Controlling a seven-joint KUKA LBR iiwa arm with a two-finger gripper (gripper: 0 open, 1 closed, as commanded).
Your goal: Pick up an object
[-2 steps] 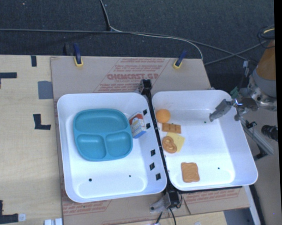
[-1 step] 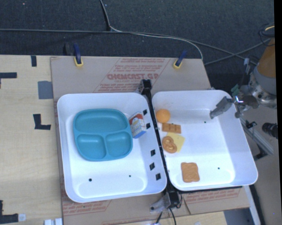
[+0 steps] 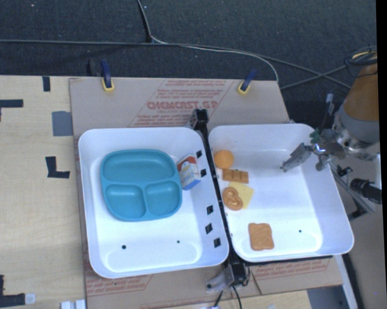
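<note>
The right bin [image 3: 309,197] holds an orange ball [image 3: 224,158], a brown cracker [image 3: 235,176], a pretzel [image 3: 232,197] lying on a yellow slice [image 3: 245,193], and a piece of toast [image 3: 260,236]. My gripper [image 3: 306,157] hangs over the bin's right part, near its far right wall, well apart from all the food pieces. Its fingers are spread open with nothing between them. The left bin [image 3: 152,250] holds a blue divided plate [image 3: 141,184] and a small can [image 3: 189,172] leaning by the plate's right side.
A black divider [image 3: 211,188] runs between the two bins. Both bins sit on a cardboard sheet [image 3: 172,101] held by two clamps at the back. A black cable [image 3: 196,49] crosses the dark floor behind the bench.
</note>
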